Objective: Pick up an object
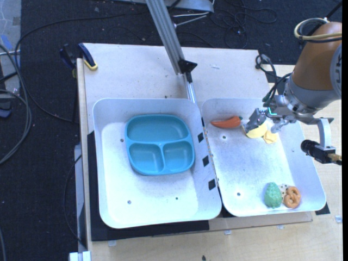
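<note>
Yellow toy (263,134) lies right at the fingers (254,125).

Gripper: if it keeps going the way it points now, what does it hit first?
Most likely the yellow object right under the gripper, with the orange carrot just beyond. Depth is unclear from this slant.

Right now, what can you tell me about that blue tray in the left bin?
The blue tray is a rounded rectangle of what looks like smooth plastic, divided by raised ridges into three compartments: one long one along the far side and two smaller ones nearer the camera. It lies flat and slightly turned on the floor of the left bin, roughly in the middle. Nothing sits in its compartments, and only the bin floor touches it.
</note>
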